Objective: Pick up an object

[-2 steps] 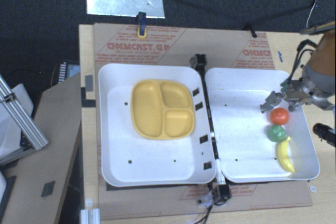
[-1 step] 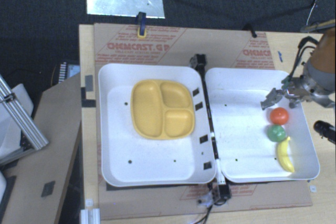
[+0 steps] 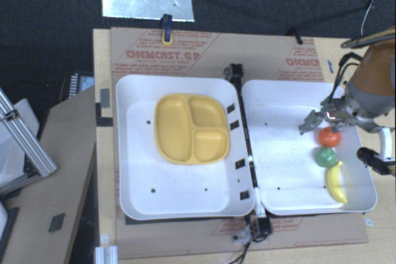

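Bench scene, seen from above at a slant. Two shallow white bins sit side by side: the left bin (image 3: 133, 188) carries a yellow divided plate (image 3: 190, 128) lying flat near its middle, and the right bin (image 3: 278, 151) carries three small toy foods bunched along its right-hand side. The grey arm (image 3: 371, 80) with its orange band enters from the right edge and bends down over this cluster, which, judging by the task, explains its posture: the candidates for picking all lie within a short reach of the wrist.

The gripper (image 3: 322, 119) hangs at the upper end of the cluster, its metal fingers pointing down and to the left, just above and beside the red tomato (image 3: 329, 137). Whether the fingers are spread or pressed together cannot be told; their tips blur into the bin floor, and nothing is visibly pinched between them.

The tomato, the likeliest target by its nearness, is a small, round, glossy red-orange piece resting on the bin floor. Directly below it, touching or nearly so, sits a round green piece (image 3: 326, 157), and below that a curved yellow banana (image 3: 336, 183) lies near the bin's right wall. The crowding suggests a grasp on the tomato risks nudging its green neighbour.
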`<action>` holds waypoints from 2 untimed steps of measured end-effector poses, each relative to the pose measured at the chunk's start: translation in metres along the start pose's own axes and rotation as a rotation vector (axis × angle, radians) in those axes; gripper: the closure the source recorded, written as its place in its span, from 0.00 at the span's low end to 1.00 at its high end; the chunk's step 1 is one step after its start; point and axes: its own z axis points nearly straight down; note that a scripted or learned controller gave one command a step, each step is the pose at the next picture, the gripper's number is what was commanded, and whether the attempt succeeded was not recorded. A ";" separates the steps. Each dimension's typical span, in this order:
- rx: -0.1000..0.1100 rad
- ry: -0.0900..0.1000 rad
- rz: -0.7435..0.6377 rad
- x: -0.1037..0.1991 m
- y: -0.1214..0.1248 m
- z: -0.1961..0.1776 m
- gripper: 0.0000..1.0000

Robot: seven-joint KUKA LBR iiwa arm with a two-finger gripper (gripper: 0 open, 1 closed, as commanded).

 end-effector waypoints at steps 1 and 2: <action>-0.021 0.000 -0.003 0.002 0.007 0.026 0.00; -0.012 -0.001 -0.003 0.001 0.004 0.021 1.00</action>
